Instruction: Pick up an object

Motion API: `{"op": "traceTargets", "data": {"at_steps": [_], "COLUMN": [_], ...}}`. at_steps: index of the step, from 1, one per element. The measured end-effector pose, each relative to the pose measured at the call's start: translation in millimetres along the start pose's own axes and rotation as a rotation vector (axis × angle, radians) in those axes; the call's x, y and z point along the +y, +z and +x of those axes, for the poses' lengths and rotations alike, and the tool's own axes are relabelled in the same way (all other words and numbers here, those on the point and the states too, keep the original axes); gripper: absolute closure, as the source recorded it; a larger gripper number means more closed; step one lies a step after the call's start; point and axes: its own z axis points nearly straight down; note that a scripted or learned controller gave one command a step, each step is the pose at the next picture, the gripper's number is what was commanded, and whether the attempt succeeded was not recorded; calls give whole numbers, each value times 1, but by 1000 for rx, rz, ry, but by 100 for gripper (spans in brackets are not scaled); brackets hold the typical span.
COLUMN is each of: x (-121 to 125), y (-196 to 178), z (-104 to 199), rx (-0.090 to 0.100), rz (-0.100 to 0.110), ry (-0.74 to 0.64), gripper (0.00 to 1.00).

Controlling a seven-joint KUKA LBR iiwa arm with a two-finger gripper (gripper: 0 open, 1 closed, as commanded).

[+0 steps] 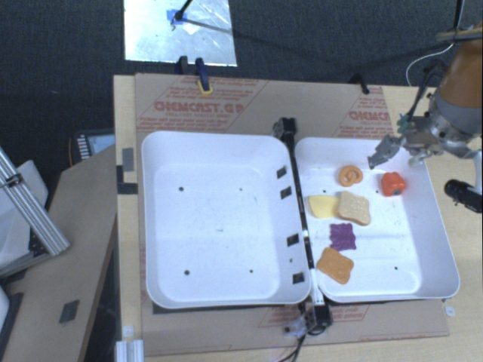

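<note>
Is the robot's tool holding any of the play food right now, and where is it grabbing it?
Nothing is held. The tool hangs above the right bin, near the orange ring and the red piece, and nothing sits between its fingers.

The arm (459, 89) enters from the right of the camera view, its orange band above the grey wrist. The wrist angles down and to the left. The claw (389, 151) hangs at the wrist's lower end, nothing visible between its fingers.
</note>
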Motion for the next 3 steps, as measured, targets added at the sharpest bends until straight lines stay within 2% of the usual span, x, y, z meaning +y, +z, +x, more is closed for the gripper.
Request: {"op": "traceTargets", "data": {"at_steps": [1, 2, 3], "x": [34, 33, -18], "y": [-199, -200, -310], "z": [-12, -11, -19], "rx": [-6, -3, -4], "rz": [-21, -7, -14], "ry": [-3, -8, 3], "gripper": [0, 100, 100]}}
